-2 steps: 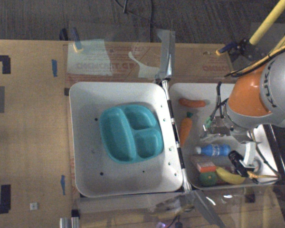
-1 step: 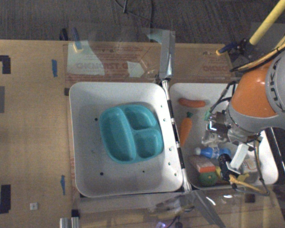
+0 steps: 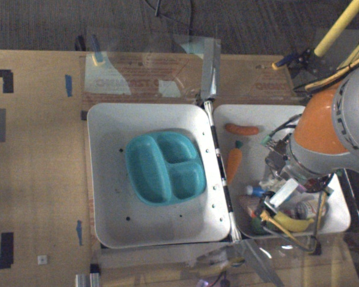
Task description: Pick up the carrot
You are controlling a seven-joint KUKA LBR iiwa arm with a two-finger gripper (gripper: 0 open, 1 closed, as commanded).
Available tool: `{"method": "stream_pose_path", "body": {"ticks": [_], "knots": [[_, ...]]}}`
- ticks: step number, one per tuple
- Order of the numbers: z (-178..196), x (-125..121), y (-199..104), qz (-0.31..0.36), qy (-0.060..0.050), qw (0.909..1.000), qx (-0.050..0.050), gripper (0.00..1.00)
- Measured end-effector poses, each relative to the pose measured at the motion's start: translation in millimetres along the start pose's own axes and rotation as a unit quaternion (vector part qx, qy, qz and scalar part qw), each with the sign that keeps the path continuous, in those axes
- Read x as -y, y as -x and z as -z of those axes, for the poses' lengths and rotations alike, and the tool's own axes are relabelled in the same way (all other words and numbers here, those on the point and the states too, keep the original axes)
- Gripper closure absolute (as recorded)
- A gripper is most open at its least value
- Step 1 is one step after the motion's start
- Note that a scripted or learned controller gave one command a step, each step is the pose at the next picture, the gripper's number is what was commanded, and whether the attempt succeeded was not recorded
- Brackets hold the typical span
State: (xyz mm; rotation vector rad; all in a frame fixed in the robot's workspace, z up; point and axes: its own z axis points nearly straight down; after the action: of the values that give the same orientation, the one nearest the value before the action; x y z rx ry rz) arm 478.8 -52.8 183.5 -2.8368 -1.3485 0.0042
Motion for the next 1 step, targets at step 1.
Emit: {"method": "stream_pose_path", "body": {"ticks": [1], "knots": [[-0.1,-13.5,17.1,-0.177,-0.001,0.9842,0.000,1.00]]}}
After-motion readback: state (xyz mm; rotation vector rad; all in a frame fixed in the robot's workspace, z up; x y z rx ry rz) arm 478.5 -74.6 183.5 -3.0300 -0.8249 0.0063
